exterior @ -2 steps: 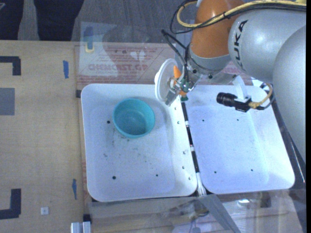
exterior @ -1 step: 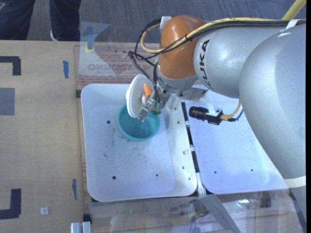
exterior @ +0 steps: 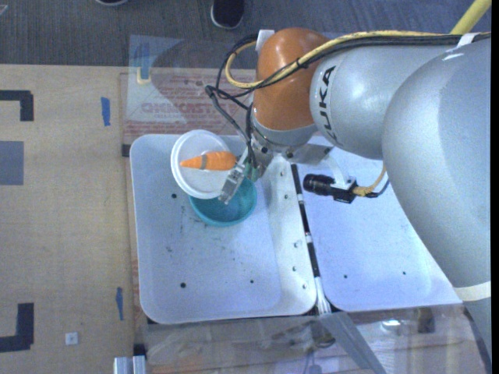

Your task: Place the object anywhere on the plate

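An orange carrot (exterior: 209, 162) lies on the round white plate (exterior: 191, 179) at the back of the left bin (exterior: 203, 279). My gripper (exterior: 238, 176) hangs just to the right of the carrot's thick end, over the plate's right rim and a teal bowl (exterior: 234, 209). One silver finger (exterior: 231, 187) points down and left over the bowl. The jaws look open, and nothing sits between them. The carrot rests apart from the fingers.
The teal bowl sits partly under the plate's front right edge. The grey arm with its orange band (exterior: 284, 76) covers the back of the right bin (exterior: 374, 255). A black cable plug (exterior: 323, 185) hangs over the divider between the bins.
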Robot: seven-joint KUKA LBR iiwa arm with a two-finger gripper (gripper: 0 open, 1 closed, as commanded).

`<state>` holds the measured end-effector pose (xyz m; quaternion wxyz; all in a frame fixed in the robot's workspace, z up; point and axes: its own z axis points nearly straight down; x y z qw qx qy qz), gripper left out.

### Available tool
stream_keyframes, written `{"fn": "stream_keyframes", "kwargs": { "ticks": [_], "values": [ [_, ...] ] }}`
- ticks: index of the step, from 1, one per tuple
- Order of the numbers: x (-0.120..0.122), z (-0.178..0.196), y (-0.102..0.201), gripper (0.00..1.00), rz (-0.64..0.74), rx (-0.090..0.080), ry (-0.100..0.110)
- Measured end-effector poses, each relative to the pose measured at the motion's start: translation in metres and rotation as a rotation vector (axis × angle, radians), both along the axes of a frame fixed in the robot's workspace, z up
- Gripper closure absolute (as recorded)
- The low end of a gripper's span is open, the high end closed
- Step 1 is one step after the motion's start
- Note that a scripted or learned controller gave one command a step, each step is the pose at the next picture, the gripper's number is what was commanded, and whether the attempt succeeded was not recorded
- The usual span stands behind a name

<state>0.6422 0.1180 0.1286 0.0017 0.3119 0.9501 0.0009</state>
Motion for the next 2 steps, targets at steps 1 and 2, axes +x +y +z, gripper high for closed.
{"fn": "stream_keyframes", "kwargs": {
  "ticks": [1, 2],
  "values": [
    [0.0, 0.009, 0.0, 1.0, -0.002, 0.001, -0.001],
    [0.008, 0.056, -0.063, 1.0, -0.275, -0.001, 0.0]
  ]
}}
